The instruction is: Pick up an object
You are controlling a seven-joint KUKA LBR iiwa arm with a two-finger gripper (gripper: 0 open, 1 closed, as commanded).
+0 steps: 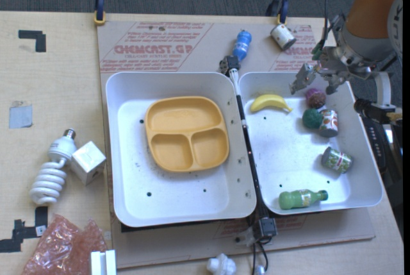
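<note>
The right bin (282, 155) holds a yellow banana (270, 102), a maroon ball (315, 98), a green ball (312, 118), a red and white can (328, 122), a green can (336, 160) and a green bottle (301, 199) lying on its side. My gripper (318, 80) hangs over the bin's far right corner, just above the maroon ball. It is open, its fingers spread apart with nothing between them.
A yellow divided tray (187, 133) lies in the left bin (128, 190). Behind the bins lie a blue bottle (241, 45) and a white cylinder (282, 36). A spiral light bulb (54, 171), a white cube (88, 158) and a pink bag (61, 248) sit at the left.
</note>
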